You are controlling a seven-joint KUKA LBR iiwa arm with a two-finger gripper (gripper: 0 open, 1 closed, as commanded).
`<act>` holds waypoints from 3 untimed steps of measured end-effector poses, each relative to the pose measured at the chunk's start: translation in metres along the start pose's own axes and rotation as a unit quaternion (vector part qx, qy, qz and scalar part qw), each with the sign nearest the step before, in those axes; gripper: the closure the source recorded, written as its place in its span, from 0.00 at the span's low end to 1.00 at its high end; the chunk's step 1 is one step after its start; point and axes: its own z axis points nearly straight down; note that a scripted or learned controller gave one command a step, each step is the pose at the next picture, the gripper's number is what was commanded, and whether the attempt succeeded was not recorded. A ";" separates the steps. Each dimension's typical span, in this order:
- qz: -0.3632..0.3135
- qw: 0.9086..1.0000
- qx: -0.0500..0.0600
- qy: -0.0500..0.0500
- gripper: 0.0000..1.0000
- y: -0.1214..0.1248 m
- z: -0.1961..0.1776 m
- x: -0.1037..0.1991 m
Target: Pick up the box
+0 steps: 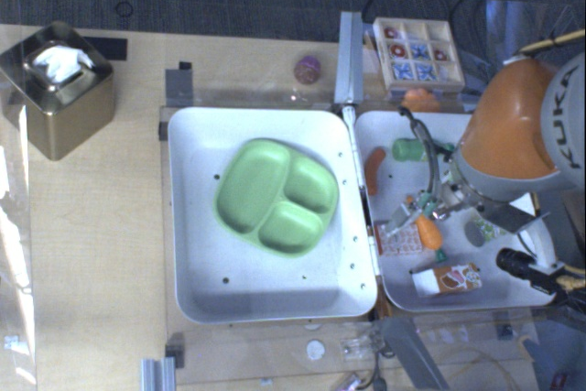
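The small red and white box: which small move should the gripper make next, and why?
Probably shift the gripper toward the view's lower edge, over the small red and white box; it now hovers by the orange carrot-shaped toy, apart from the box.

Glossy green plastic tray point(276, 195), smooth white plastic bins point(197, 288), matt pale wood bench point(92, 243), brushed-metal tissue box point(59, 105).

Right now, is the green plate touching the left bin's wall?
Apart. The camera view shows white bin floor all around the green plate; it sits mid-bin, clear of every wall of the left bin.
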 end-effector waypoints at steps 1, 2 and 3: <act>-0.001 1.000 -0.003 -0.001 1.00 0.003 -0.011 -0.001; -0.191 0.982 0.000 0.001 1.00 -0.004 0.000 0.021; -0.007 1.000 0.001 0.000 1.00 0.086 0.002 -0.017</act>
